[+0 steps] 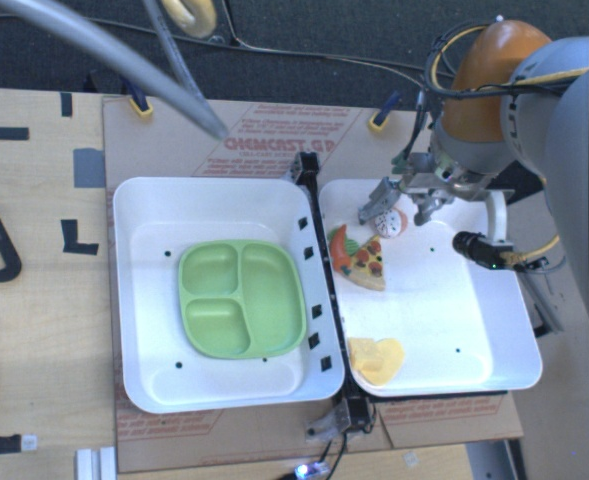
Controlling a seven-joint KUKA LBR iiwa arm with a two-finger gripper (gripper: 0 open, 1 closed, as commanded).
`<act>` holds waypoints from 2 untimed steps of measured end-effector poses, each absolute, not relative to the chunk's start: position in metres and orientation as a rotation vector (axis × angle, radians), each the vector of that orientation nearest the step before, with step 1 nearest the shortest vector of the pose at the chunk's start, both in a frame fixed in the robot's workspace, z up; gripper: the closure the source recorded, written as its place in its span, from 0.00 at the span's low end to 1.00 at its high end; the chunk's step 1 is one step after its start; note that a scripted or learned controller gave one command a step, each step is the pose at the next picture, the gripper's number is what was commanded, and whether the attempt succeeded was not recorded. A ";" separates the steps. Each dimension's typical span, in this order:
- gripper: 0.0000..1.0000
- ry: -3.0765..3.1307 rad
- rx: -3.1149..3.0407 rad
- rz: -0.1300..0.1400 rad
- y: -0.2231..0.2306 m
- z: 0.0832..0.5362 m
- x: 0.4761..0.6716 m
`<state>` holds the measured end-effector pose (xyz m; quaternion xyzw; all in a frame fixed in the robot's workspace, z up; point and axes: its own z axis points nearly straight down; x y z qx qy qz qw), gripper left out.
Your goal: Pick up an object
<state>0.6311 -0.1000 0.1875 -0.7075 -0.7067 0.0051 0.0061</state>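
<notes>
— Nearest the lens, what is seen?
— A blurred grey bar [94,38] is seen crossing the upper left corner at a slant, well above everything else.

— And what is met first, going by size?
— The wooden bench [34,198] is met first, with a brown cardboard sheet [274,138] laid on it under both bins. Next, the grey arm [564,98] is found at the right edge, its orange band [494,68] shown near the top, bent down toward the far left corner of the right bin.

— How are the bins set?
— The left bin [144,268] and the right bin [474,318] are placed side by side, their long walls touching along a dark clipped seam. A green divided plate [242,298] is laid flat in the middle of the left bin.

— What can be said of the gripper [404,208]?
— It is held low over the far left corner of the right bin. Its two fingers are seen spread apart, and nothing is clearly clamped between them.

— Where are the things that could be picked?
— All three are found in the right bin. A toy pizza slice [361,258] is laid by the left wall, just beside and below the gripper. A pale yellow piece [376,358] is lodged in the near left corner, well apart from the gripper. A small white and red round object [390,224] is seen just under the left fingertip, next to the slice; whether it is touched cannot be told
</notes>
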 end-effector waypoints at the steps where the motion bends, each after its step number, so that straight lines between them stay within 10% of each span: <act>1: 0.00 -2.222 -2.219 0.002 -0.100 0.196 0.634; 2: 0.00 -2.222 -2.216 0.008 -0.094 0.133 0.638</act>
